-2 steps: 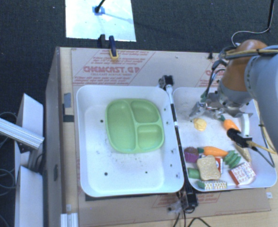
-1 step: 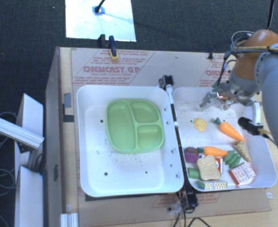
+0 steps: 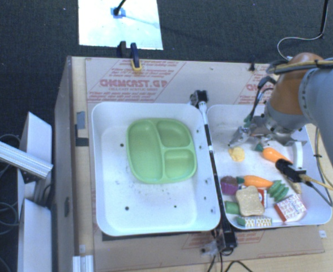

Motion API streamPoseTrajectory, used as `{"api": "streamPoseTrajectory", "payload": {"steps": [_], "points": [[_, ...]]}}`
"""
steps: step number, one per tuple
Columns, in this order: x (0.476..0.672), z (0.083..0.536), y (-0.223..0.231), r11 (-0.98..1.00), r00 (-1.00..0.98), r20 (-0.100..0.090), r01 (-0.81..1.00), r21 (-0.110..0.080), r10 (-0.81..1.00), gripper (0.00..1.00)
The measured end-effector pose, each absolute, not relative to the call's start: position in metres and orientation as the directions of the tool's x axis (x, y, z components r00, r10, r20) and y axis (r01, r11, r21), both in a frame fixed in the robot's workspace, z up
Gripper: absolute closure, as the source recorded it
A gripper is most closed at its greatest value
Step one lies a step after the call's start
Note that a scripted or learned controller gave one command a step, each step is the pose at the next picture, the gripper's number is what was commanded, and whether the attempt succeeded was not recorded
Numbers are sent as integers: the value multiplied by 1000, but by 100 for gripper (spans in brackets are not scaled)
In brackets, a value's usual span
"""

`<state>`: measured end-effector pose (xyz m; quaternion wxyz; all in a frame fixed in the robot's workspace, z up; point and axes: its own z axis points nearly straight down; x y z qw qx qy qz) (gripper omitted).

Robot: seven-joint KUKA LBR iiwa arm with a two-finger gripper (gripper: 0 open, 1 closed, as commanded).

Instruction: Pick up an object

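In the right bin [image 3: 319, 211], toward its upper left, lies a small yellow piece [image 3: 237, 153]. The claw [image 3: 247, 136] hangs just above it at one o'clock, fingers spread apart, nothing between them. Best to descend straight, straddle the piece, then close. The orange carrot [image 3: 276, 154] lies near at three o'clock; the green tray [image 3: 159, 150] sits well apart in the left bin [image 3: 107, 208].
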<state>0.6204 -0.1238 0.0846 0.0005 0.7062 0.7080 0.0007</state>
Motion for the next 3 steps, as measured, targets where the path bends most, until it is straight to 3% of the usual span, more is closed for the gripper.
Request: {"api": "streamPoseTrajectory", "payload": {"steps": [1, 2, 3], "points": [[669, 85, -150, 5, -5, -1, 1000, 3, 1000, 0], [614, 85, -177, 2, -2, -1, 1000, 2, 1000, 0], [616, 96, -177, 4, -4, -2, 1000, 5, 1000, 100]]}}
